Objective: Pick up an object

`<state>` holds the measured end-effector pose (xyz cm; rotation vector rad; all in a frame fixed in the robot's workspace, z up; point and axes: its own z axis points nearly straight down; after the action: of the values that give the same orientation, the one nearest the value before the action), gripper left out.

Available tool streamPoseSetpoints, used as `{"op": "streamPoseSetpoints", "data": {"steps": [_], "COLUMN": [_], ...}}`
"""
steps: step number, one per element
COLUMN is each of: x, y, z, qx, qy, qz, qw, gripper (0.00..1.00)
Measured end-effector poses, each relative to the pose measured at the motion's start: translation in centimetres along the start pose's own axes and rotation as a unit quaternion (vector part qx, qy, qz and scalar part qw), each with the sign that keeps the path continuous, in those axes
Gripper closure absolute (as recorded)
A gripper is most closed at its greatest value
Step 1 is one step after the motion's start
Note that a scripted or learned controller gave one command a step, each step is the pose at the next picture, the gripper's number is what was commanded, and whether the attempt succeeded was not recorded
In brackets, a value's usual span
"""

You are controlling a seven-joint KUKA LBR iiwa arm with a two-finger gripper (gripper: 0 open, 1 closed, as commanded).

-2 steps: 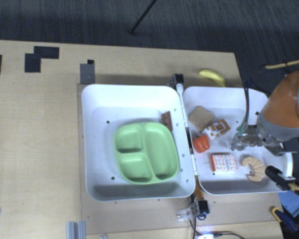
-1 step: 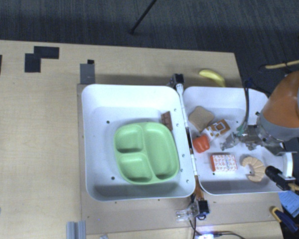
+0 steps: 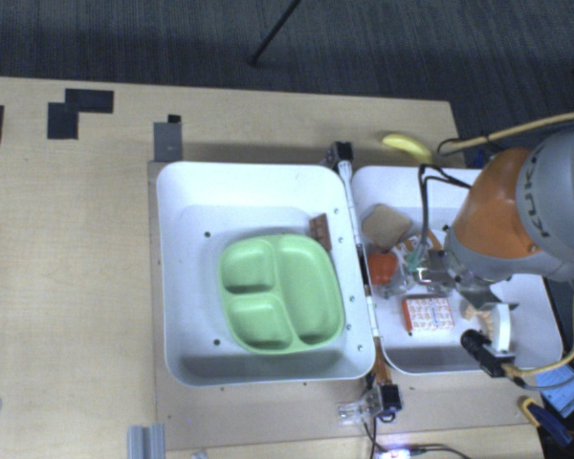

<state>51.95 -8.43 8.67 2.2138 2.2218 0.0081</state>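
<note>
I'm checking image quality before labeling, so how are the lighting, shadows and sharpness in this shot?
Camera view: even, soft light; a shadow pools along the left bin's lower wall beneath the green tray; no strong glare on the white plastic; small items under the arm look soft and hard to identify.

A pale green divided plate (image 3: 280, 293) lies in the white left bin (image 3: 187, 256). The white right bin (image 3: 536, 328) holds a red-and-white checked packet (image 3: 428, 314), a tan object (image 3: 386, 222) and an orange-red one (image 3: 383, 267).
</note>
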Motion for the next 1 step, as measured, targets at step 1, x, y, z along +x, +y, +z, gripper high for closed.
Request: {"op": "streamPoseSetpoints", "data": {"steps": [1], "x": [0.02], "y": [0.19], "z": [-1.13], "qx": [-0.002], "qy": [0.000], "qz": [-0.001], "qw": [1.0000], "gripper": [1.00]}}
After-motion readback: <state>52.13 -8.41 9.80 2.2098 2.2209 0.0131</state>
